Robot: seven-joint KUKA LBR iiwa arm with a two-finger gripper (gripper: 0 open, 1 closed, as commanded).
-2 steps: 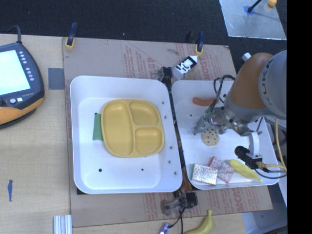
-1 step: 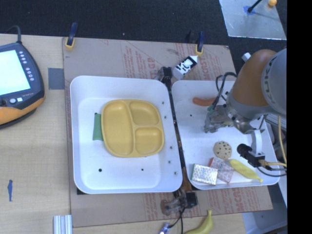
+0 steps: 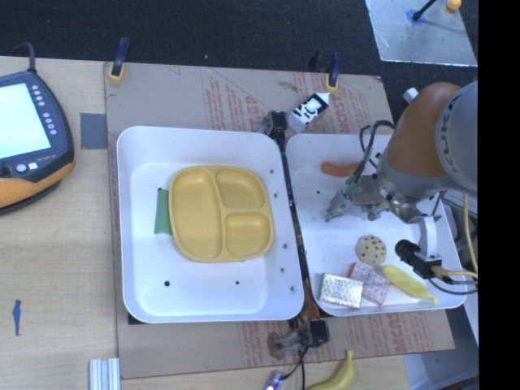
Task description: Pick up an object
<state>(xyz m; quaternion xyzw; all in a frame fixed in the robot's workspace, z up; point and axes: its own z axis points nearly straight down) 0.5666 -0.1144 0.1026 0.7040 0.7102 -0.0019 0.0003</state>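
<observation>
My gripper (image 3: 340, 205) hangs low over the bare middle of the right bin (image 3: 313, 242), with the grey arm and its orange band (image 3: 422, 132) reaching in from the right. An orange sausage-shaped piece (image 3: 335, 169) lies just behind it near the bin's back wall. In front of it lie a round speckled cookie (image 3: 370, 250), a yellow banana (image 3: 408, 283), a white speckled packet (image 3: 341, 291) and a pink packet (image 3: 375, 287). I see nothing held in the gripper.
The left bin (image 3: 138, 283) holds a yellow divided plate (image 3: 219, 212) with a green flat piece (image 3: 162, 211) sticking out from under its left side. A tablet-like pendant (image 3: 28, 140) sits at the far left. Another banana (image 3: 341, 374) lies outside the bins at the front.
</observation>
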